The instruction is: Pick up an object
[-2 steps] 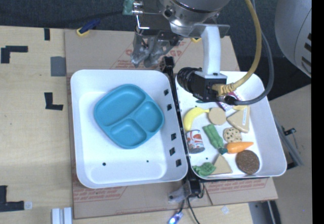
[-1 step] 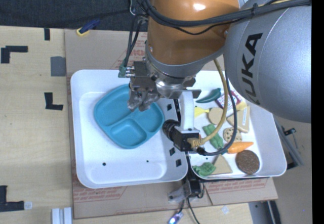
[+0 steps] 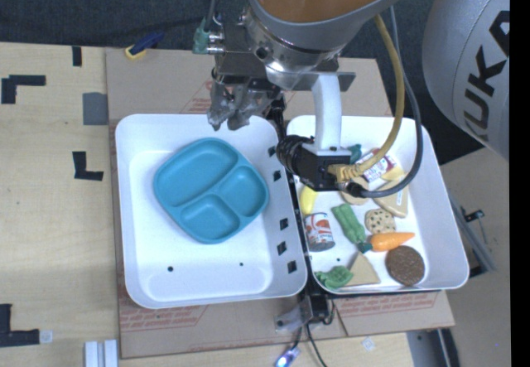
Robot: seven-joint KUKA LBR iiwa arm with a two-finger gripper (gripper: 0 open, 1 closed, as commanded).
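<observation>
Blue three-compartment plate, the one item in the left bin, lies just below-left of the gripper, long axis slanting. I cannot tell the jaws' spread or any hold. Beyond the plate: roughly eight toy foods, among them one can, one carrot.

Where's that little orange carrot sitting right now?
The carrot lies in the right-hand bin, toward its near end, just above the round brown cookie and right of the green pickle.
</observation>
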